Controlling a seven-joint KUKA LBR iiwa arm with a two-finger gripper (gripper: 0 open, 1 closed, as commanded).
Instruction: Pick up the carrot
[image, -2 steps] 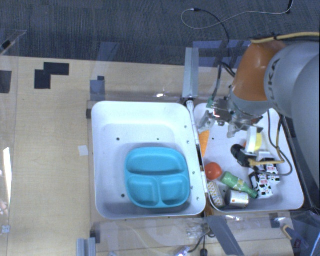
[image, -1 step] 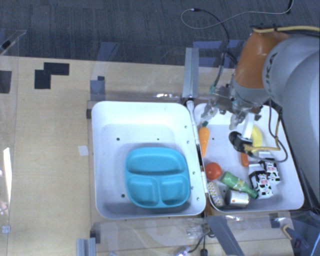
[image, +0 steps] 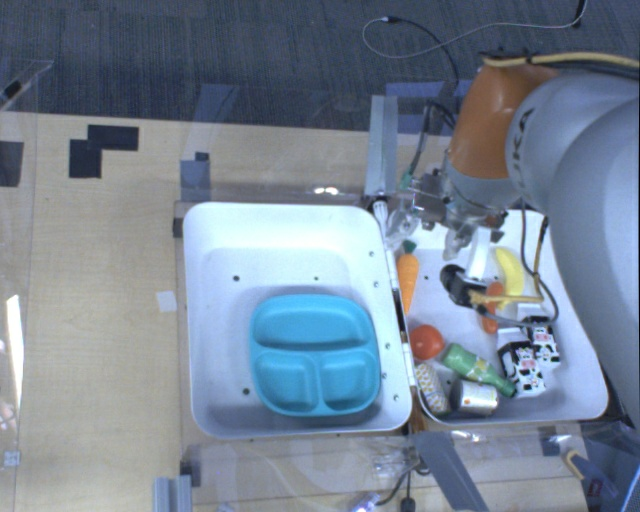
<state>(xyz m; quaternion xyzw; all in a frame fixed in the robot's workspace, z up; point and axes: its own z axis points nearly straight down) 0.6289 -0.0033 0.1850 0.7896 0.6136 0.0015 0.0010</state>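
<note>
Your carrot (image: 407, 279) lies just below the gripper (image: 432, 226), lengthwise along the right bin's (image: 580, 395) left wall, tip downward; whether the gripper clasps anything, you cannot tell.

Robot lab, white bins (image: 200, 330), taped bench (image: 90, 300)

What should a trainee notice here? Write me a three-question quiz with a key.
1. True or false: the carrot lies in the view's right bin, close to the left bin.
2. What sits in the left bin? A banana, B blue divided tray, C can.
3. Fill in: in the view, the red tomato lies ___ the carrot (above/below).
Key: 1 true; 2 B; 3 below.
</note>
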